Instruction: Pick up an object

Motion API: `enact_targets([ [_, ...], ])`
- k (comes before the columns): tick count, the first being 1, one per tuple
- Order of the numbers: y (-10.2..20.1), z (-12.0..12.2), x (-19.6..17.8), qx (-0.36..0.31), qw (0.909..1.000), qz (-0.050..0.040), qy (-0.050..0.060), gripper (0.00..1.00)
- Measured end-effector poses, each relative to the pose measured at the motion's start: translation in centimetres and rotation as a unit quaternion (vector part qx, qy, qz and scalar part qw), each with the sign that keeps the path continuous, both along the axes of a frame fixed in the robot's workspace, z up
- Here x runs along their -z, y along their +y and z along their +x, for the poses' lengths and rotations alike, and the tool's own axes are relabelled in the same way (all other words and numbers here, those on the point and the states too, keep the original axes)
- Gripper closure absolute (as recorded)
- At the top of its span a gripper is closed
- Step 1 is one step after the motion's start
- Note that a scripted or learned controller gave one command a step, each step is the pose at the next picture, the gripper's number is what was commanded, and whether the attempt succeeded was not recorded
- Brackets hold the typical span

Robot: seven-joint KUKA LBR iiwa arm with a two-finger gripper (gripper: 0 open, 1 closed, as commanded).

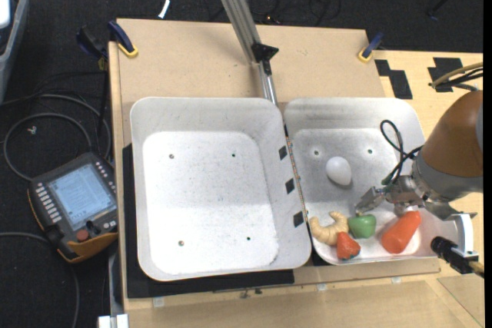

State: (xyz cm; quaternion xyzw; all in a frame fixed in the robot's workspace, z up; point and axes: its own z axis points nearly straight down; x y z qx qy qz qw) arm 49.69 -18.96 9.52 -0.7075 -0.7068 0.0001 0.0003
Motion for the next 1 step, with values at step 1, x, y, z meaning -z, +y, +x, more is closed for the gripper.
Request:
enact_targets([
  [1,-0.01,0.08,-1.07,0.000,1.0000,-0.0002,-0.001,1.00],
])
